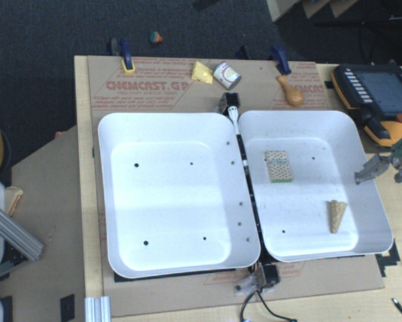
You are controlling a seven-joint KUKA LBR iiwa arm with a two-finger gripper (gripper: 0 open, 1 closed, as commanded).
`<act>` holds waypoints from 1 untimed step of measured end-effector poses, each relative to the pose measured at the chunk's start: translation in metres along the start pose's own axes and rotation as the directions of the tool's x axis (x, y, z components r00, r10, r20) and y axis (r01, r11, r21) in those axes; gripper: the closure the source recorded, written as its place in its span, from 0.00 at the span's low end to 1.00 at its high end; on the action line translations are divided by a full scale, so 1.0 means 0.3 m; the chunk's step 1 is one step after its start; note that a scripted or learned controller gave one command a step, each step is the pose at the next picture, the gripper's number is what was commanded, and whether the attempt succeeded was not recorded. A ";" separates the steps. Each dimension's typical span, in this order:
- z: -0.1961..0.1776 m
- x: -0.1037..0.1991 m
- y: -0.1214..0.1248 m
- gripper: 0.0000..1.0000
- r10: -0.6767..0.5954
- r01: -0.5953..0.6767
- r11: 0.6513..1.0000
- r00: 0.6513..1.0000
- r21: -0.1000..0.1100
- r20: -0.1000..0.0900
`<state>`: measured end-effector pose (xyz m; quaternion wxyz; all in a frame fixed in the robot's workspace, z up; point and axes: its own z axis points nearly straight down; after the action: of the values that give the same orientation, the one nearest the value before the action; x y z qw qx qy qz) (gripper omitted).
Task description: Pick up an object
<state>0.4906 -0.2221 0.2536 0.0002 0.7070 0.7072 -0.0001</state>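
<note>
You see the cone [337,216] lying in the right bin [362,139], tip toward you, long axis near-vertical; gripper [374,168] state indeterminate.

This looks like a robotics lab. A desk [187,79] topped with printed board carries two white bins [174,193] fixed side by side. Blue clamps [126,54] grip its edge at 12 o'clock, and what seems a control pendant [375,92] lies at 2 o'clock, above dark carpet [53,19].
</note>
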 end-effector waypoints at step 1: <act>0.434 -0.001 0.059 0.00 -0.001 0.001 1.000 1.000 0.010 -0.005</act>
<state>0.5083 -0.2223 0.1233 -0.0050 0.7067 0.7075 -0.0019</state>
